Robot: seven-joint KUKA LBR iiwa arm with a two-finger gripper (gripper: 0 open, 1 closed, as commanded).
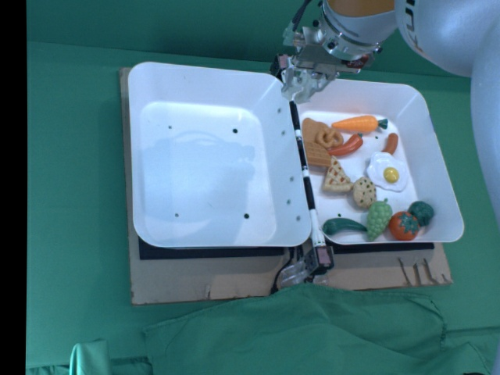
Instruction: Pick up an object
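glossy plastic toy food (367, 180), smooth white right bin (437, 201), jaws above its corner

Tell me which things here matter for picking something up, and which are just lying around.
For the job: gripper; carrot, fried egg, pizza slice, tomato, grapes, all in the right bin.

Lying about: left bin, green cloth, cardboard sheet.

This looks like a robotics lab bench rather than a home. Two shallow white bins (209, 233) sit on a cardboard sheet (211, 287) over green cloth (70, 170), an industrial arm (437, 14) reaches in, and the right bin holds what seem to be plastic toy foods (367, 178).
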